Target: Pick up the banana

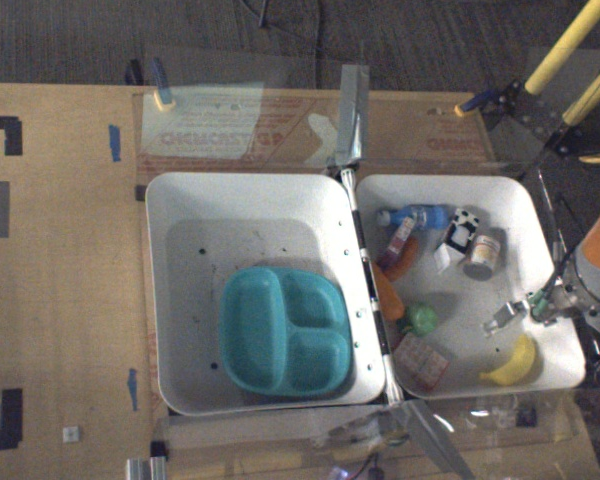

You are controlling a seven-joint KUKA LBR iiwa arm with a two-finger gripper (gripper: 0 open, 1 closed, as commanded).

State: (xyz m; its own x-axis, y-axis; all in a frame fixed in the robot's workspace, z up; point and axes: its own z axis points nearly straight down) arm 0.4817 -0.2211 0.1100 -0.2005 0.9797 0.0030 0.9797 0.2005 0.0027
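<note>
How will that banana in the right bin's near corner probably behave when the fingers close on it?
The banana looks curved and smooth, so it may swivel or slip between narrow fingers. It lies close to the right bin's near wall, so a push would likely wedge it there rather than roll it. The gripper hangs just above it.

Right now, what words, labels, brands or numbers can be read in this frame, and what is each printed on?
No text here can be read with confidence.
Cardboard sheet behind the bins: red print, upside down and too blurred to read.
Blue bottle, can, flat packet: labels too small to read.
</note>
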